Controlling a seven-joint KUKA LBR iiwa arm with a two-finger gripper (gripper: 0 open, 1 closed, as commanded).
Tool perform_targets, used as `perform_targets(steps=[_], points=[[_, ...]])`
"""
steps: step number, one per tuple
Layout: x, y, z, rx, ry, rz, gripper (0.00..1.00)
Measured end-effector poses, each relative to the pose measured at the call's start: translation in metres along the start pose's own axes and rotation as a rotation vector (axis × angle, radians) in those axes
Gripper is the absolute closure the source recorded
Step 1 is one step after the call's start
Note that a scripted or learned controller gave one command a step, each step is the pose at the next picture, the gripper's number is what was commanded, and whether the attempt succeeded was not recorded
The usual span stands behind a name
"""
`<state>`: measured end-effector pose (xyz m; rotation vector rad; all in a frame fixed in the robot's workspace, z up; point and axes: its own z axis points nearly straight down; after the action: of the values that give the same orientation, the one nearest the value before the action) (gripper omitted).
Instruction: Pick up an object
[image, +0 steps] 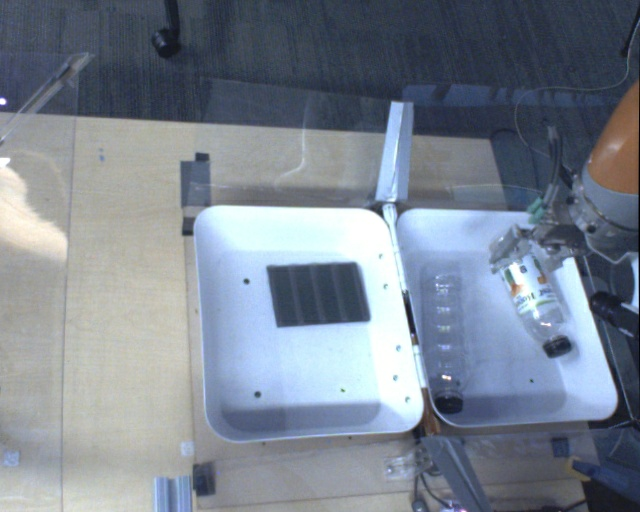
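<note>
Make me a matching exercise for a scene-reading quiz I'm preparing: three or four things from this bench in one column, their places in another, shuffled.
Things:
1. dark ribbed mat
2. clear bottle with black cap
3. labelled bottle
4. claw

Places:
A. right bin, lying along its left wall
B. left bin, in the middle
C. above the far end of the right bin
D. right bin, right half, cap toward the near edge

Pairs: 1-B, 2-A, 3-D, 4-C
</note>
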<state>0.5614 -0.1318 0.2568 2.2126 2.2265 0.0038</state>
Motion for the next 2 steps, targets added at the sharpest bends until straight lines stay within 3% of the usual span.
perform_targets(steps=[1, 2], points=[[-0.038, 0.035, 0.074, 0.001, 0.000, -0.153, 0.00], [-0.074, 0.068, 0.169, -0.005, -0.003, -0.220, 0.00]])
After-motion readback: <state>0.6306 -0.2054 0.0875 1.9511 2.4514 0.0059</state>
